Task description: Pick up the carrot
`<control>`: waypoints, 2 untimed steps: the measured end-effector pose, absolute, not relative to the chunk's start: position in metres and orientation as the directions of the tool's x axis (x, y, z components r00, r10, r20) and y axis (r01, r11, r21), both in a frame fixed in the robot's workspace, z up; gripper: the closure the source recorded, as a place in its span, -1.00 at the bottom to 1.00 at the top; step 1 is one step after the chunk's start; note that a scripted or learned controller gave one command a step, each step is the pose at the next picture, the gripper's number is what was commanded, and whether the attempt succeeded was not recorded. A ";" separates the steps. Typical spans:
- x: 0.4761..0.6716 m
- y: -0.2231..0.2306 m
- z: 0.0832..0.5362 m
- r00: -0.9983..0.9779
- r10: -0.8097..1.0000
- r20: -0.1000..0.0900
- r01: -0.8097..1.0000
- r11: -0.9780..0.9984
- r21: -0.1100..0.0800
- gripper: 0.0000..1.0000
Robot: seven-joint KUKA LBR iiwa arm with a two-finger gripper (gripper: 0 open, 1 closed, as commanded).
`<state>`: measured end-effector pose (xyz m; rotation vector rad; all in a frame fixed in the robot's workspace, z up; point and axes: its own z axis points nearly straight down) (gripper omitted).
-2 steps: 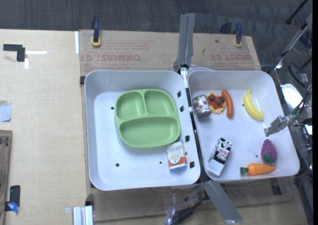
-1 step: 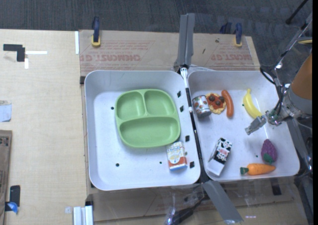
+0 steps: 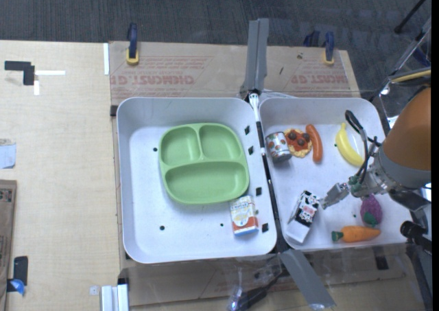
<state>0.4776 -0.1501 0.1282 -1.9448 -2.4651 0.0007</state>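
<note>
The carrot (image 3: 357,234) lies on its side near the front right corner of the right bin (image 3: 322,106), orange body pointing toward the bin's right edge and green top toward the left; nothing is touching it from above, though the purple grape bunch (image 3: 371,209) sits just behind it, close to the same right edge

The gripper (image 3: 341,195) hangs over the middle right of that bin, reaching in from the right edge; its pale fingers (image 3: 334,196) point leftward toward the black-and-white milk carton (image 3: 306,209), and they look slightly parted with nothing between them, though the slant makes the width of the gap hard to judge; the gripper is apart from the carrot, which lies nearer the front edge

Along the back edge of the right bin, from the dividing wall outward, are a small tin can (image 3: 277,145), a slice of pizza (image 3: 298,142), a red sausage (image 3: 314,142) and a yellow banana (image 3: 348,147), the banana nearest the back right corner; the milk carton lies tilted toward the front left corner of the same bin

The left bin (image 3: 137,186) carries a green divided plate (image 3: 204,163) around its centre, and a small orange-and-white carton (image 3: 243,215) just in front of the plate's right end, near the front right corner of that bin
</note>
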 end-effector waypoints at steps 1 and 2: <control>0.492 -0.171 0.171 -0.509 0.861 -0.001 0.861 0.509 0.001 -1.00; 0.509 -0.148 0.194 -0.555 0.832 -0.001 0.832 0.555 0.001 -1.00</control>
